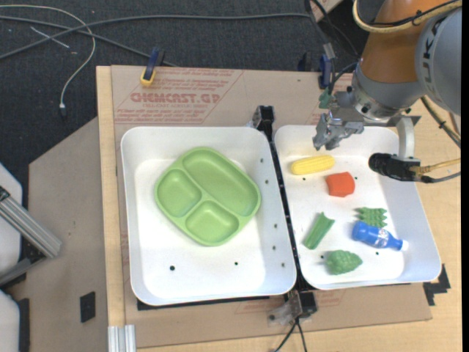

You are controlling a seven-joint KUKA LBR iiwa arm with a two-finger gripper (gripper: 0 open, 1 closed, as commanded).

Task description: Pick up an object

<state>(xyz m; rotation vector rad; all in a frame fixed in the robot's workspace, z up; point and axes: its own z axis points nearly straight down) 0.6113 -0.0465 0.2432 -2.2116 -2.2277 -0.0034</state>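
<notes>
You see two white bins side by side on the table (110,196). The left bin (139,218) carries a green divided plate (207,195), lying slightly turned, near the bin's middle. The right bin (418,233) carries the loose things. A yellow corn cob (311,166) lies on its side at the far left of that bin. Just to its right and a little nearer sits an orange block (340,185). Nearer again, a green pod-shaped piece (318,230) lies tilted, and a bumpy green vegetable (342,261) rests near the bin's near edge. Right of these, a blue bottle (376,237) lies on its side, with a small leafy green piece (371,215) touching its far side.

The gripper (327,139) hangs at the far left part of the right bin, just beyond the corn cob. Its fingers (322,141) point down and stand close together, and nothing is visible between them. A black part (388,165) juts in over the bin's right side, trailing a cable. A blue and yellow clamp (152,66) grips the far edge of the brown board.
</notes>
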